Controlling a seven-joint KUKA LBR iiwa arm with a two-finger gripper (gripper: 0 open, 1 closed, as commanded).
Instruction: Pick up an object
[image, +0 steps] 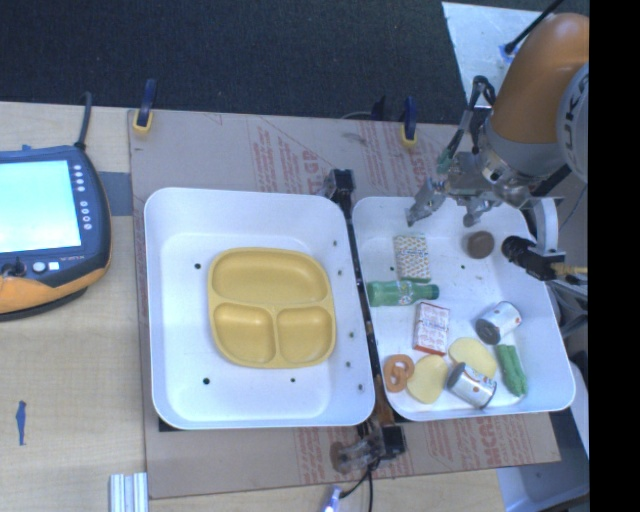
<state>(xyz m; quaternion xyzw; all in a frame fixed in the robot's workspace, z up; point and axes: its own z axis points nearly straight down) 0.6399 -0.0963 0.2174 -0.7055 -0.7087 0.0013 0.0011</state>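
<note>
**Q:** Where's the arm at on your feed?

**Me:** Camera view, upper right of the frame. The gripper hangs over the top edge of the right bin, fingers spread wide with nothing between them.

**Q:** And the stuff to grab?

**Me:** All in that right bin. A checkered packet sits just below the gripper, a green tube under that, and a brown ball off to the right. Lower down there's a red-and-white box, a pretzel, two metal cans and a green pickle. The left bin holds a yellow divided tray. A tablet lies at far left.
</note>
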